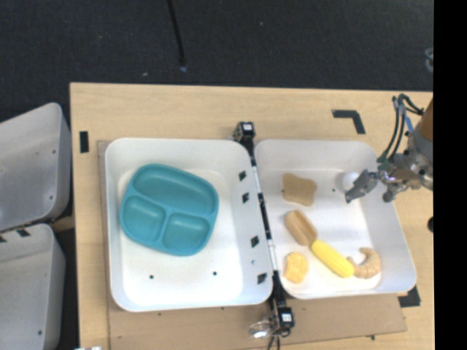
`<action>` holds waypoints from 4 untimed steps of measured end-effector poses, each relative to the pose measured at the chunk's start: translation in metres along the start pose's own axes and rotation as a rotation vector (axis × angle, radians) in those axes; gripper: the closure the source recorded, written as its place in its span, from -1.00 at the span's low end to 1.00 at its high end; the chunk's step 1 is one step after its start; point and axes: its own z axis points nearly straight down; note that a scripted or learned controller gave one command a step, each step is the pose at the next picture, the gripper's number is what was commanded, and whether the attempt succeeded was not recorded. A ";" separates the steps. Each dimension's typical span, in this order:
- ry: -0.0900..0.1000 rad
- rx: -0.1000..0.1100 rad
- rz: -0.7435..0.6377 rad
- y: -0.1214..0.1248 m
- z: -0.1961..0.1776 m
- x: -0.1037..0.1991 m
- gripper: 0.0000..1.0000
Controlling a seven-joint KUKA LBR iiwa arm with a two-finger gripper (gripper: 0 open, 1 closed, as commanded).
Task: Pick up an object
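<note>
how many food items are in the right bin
5: a tan bread piece near the upper middle, a hot-dog bun below it, a yellow lump at the lower left, corn and a croissant-like piece along the bottom.

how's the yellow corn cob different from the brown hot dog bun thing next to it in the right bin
The corn cob is bright yellow; the hot dog bun is tan-brown. The corn cob looks slimmer, the bun stubbier and wider. The corn cob lies nearer the bin's front edge, the bun nearer the middle. Both lie flat on the floor of the right bin, slanted the same way, almost end to end. The end effector hovers apart from both.
</note>
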 end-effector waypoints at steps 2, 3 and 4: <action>-0.003 -0.008 0.001 -0.002 0.038 -0.005 -1.00; -0.002 -0.006 0.001 -0.003 0.101 -0.008 -1.00; -0.003 -0.010 0.003 -0.003 0.130 -0.009 -1.00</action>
